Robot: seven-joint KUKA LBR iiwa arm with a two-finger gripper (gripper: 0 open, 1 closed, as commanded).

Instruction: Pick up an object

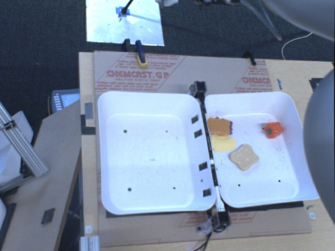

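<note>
toast slice [244, 157], orange toy [272, 129], right bin [293, 187]

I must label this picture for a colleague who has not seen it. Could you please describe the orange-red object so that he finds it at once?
Look at the right bin of the two white ones. Four small things lie in it; three cluster near the divider: a brown piece, a yellow disc and a tan slice. The orange-red object lies apart near the far right wall, the only bright red-orange one.
</note>
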